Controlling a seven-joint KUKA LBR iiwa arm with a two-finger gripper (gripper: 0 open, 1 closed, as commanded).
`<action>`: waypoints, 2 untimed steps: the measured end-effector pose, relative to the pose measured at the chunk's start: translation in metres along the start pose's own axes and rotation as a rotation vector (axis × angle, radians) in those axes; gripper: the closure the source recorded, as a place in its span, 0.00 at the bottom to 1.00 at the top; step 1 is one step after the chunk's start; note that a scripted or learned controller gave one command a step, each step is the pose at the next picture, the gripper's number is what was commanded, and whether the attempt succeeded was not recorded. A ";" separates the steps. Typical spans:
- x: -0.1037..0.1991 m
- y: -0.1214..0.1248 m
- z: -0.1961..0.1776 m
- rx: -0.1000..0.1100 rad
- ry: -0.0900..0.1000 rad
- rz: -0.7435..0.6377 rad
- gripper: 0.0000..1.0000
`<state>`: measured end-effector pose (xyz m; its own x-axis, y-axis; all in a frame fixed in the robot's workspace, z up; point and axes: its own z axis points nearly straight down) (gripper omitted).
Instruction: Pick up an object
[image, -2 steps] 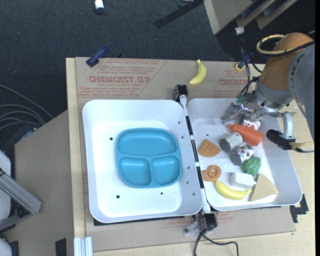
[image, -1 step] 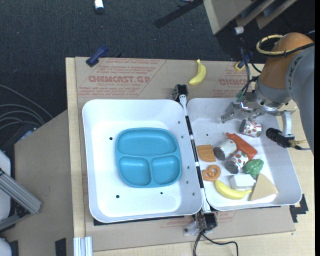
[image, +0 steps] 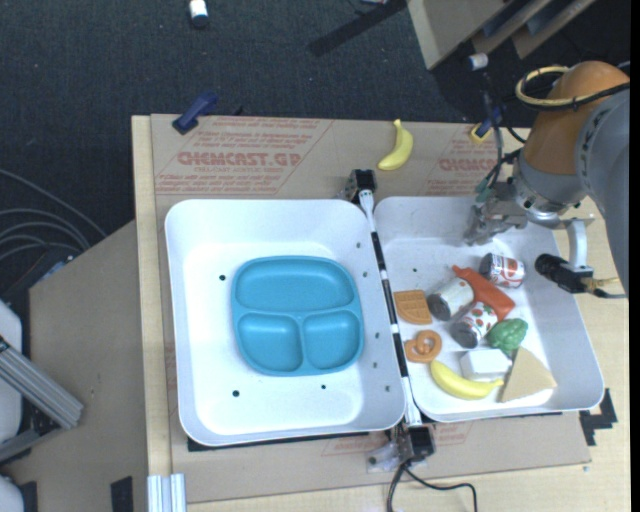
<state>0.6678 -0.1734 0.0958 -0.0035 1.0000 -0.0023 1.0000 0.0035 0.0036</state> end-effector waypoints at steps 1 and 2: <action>0.000 0.000 0.000 0.000 0.000 0.000 0.00; -0.014 -0.001 0.011 0.002 0.001 0.003 0.00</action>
<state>0.6667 -0.1870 0.0850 0.0000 1.0000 -0.0013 1.0000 0.0000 0.0016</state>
